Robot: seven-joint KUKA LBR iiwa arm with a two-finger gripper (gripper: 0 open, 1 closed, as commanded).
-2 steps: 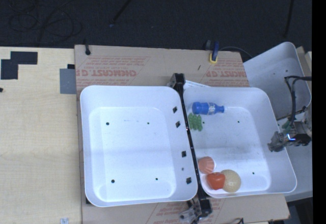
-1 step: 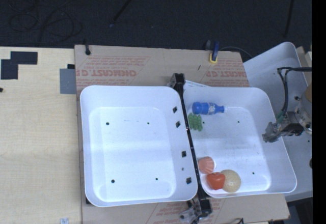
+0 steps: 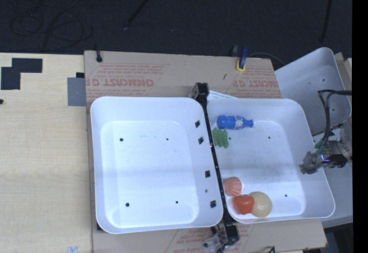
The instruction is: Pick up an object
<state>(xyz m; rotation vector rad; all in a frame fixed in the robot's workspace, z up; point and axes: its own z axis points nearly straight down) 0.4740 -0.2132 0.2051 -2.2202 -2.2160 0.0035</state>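
1. The tabletop (image 3: 40, 148) is pale wood, with a cardboard sheet (image 3: 149, 76) laid over it beneath both bins.
2. The left bin (image 3: 100, 131), white and shallow, sits at the picture's centre-left; its floor shows only small dark holes.
3. The right bin (image 3: 299, 125), also white, touches the left bin along a black divider strip (image 3: 208, 148) running from 12 o'clock to 6 o'clock.
4. The gripper (image 3: 313, 161) sits at the right bin's 3 o'clock rim, at the end of cabling and hardware reaching in from the right; whether it is spread or closed I cannot tell, and nothing is seen in it.
5. A blue bottle (image 3: 234, 123) lies on its side toward 11 o'clock in the right bin, cap pointing to 3 o'clock.
6. A yellowish ball (image 3: 261, 204) rests near the bin's 7 o'clock corner, touching a red ball (image 3: 244, 204) on its 9 o'clock side.
7. A peach-pink ball (image 3: 232, 186) sits just beside the red one, at its 11 o'clock, against the divider.
8. A small green object (image 3: 221, 138) lies just below the bottle, at its 7 o'clock, near the divider.
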